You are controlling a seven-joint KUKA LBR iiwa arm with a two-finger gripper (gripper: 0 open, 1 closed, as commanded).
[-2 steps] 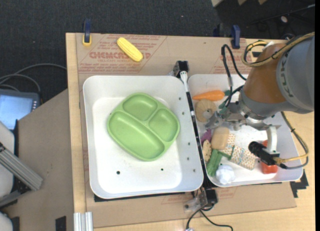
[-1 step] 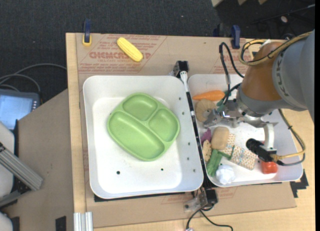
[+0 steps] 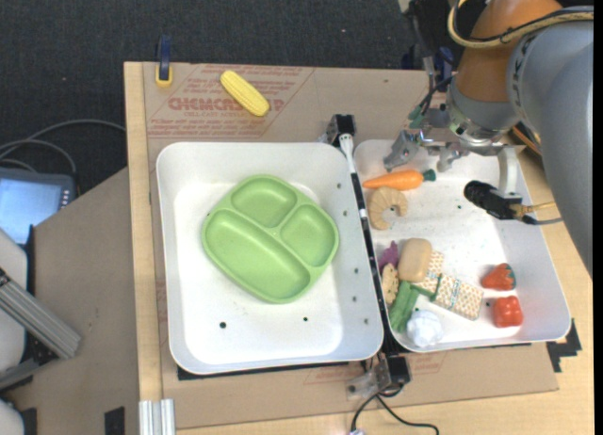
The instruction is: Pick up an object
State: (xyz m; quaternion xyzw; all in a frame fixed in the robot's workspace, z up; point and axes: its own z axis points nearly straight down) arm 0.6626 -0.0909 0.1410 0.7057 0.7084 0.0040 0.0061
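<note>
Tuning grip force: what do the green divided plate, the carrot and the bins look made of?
Green divided plate: likely moulded plastic, matte with soft sheen. Carrot: probably plastic toy food, uniform glossy orange. Left bin and right bin: white, smooth, seemingly thin plastic with rounded rims.

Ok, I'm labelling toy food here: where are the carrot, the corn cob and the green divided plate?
carrot (image 3: 396, 180), camera view, middle of its orange body
corn cob (image 3: 244, 92), camera view, middle of the yellow cob
green divided plate (image 3: 270, 237), camera view, central ridge between compartments
</note>
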